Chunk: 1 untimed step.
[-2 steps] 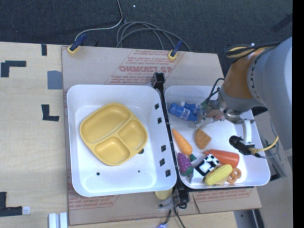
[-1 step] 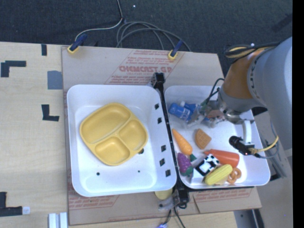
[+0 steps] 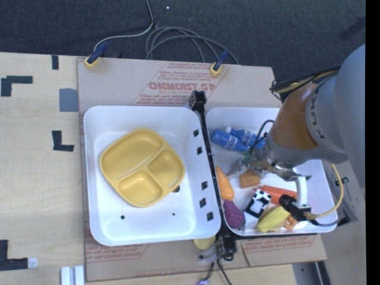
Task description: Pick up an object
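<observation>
My gripper [image 3: 246, 165] is low in the right bin [image 3: 270, 113], near its middle, with the grey arm and its orange band [image 3: 294, 120] reaching in from the right. Just below the gripper lies a small brown piece [image 3: 250, 179]. A blue bottle [image 3: 233, 138] lies just above it, toward the back of the bin. An orange carrot [image 3: 224, 184] lies to its left along the bin wall. A purple eggplant [image 3: 234, 214], a black-and-white checkered block [image 3: 257, 203], a yellow corn cob [image 3: 273, 218] and a red-orange stick [image 3: 278, 191] lie near the front.
The left bin [image 3: 95, 177] holds a yellow divided plate [image 3: 141, 166]. A black divider strip [image 3: 205, 159] runs between the bins. Cables [image 3: 172, 37] loop behind the cardboard base. The arm's bulk covers the right bin's right side.
</observation>
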Each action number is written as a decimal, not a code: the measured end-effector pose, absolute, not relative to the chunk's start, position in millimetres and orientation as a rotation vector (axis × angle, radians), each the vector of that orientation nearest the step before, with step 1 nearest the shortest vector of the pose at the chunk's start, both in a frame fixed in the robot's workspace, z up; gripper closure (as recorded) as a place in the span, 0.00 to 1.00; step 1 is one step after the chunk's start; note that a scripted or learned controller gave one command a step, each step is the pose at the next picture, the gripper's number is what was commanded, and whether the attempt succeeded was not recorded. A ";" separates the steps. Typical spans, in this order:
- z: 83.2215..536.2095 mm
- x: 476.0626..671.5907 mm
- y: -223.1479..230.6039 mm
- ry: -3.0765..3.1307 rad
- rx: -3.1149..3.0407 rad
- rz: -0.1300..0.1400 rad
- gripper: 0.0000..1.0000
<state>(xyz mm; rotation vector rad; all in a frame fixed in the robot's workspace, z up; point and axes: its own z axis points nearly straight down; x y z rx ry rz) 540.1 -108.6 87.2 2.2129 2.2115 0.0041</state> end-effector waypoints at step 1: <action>97.0 541.4 -109.0 2.214 2.215 0.003 1.00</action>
